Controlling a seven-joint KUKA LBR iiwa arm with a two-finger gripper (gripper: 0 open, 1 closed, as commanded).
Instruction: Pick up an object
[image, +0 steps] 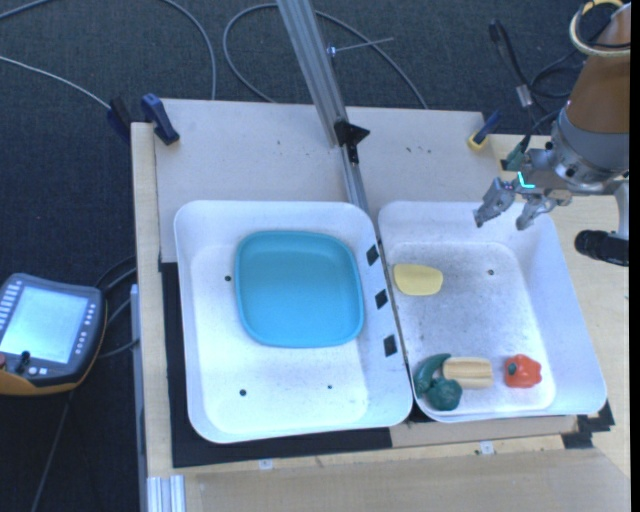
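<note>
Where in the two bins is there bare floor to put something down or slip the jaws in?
Right bin: bare middle, between the yellow piece and the near row. Crowded there: green toy, tan block, red toy. Left bin: bare strip below the blue plate. The gripper hangs at the right bin's far rim.

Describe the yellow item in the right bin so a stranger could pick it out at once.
Look at the right bin, the one without the blue tray. Near its left wall, about halfway up, a pale yellow rounded lump lies alone on the speckled floor. The green, tan and red pieces cluster along the near edge; this one sits apart and is the only yellow thing.
</note>
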